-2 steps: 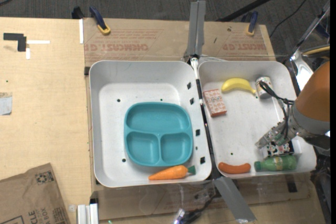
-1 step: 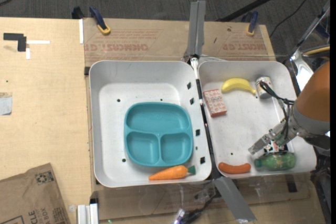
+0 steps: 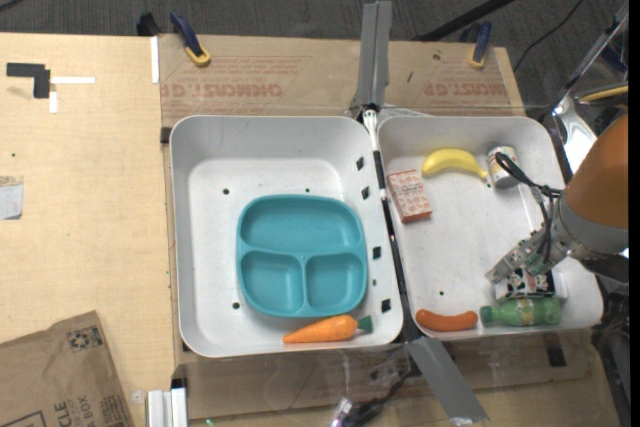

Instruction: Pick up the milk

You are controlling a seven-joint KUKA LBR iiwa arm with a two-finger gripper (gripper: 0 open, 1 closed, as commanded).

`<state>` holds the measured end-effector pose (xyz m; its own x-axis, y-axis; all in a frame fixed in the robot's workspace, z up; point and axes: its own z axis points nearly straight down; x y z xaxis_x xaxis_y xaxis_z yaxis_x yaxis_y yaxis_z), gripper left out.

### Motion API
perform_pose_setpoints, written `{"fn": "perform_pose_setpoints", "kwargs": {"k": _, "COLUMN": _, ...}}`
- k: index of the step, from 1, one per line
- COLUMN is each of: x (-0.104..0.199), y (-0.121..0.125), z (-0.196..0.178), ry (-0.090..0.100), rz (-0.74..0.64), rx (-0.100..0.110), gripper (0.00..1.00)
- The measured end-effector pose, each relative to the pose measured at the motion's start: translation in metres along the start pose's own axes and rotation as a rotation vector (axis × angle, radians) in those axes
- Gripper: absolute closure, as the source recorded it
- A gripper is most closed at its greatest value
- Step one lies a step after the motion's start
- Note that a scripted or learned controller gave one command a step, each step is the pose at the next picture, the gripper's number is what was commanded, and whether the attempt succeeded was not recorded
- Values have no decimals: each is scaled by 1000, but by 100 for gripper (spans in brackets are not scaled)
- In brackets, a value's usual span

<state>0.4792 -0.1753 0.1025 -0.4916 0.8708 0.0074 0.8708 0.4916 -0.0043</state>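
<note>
A small white carton with dark print [image 3: 531, 286], which looks like the milk, lies near the right bin's front right corner. My gripper [image 3: 518, 264] hangs right over it, touching or nearly touching its top edge, and hides part of it. The grey arm with its orange band [image 3: 600, 185] reaches in from the right above the bin's right wall. Whether the carton is held cannot be seen.
In the right bin [image 3: 470, 130]: a green bottle [image 3: 521, 314] right below the carton, a red sausage [image 3: 447, 320], a pink-and-red box [image 3: 408, 195], a banana [image 3: 453, 162], a can [image 3: 502, 162]. The left bin [image 3: 200, 235] holds a teal divided plate [image 3: 300, 255] and a carrot [image 3: 322, 330].
</note>
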Motion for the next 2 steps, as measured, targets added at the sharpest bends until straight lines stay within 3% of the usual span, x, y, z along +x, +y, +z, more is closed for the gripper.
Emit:
{"fn": "perform_pose_setpoints", "kwargs": {"k": 1, "x": 26, "y": 13, "z": -126, "ry": -7, "rz": 167, "rx": -2, "gripper": 100}}
{"fn": "perform_pose_setpoints", "kwargs": {"k": 2, "x": -21, "y": 45, "z": -26, "ry": -5, "rz": 81, "rx": 0, "gripper": 100}}
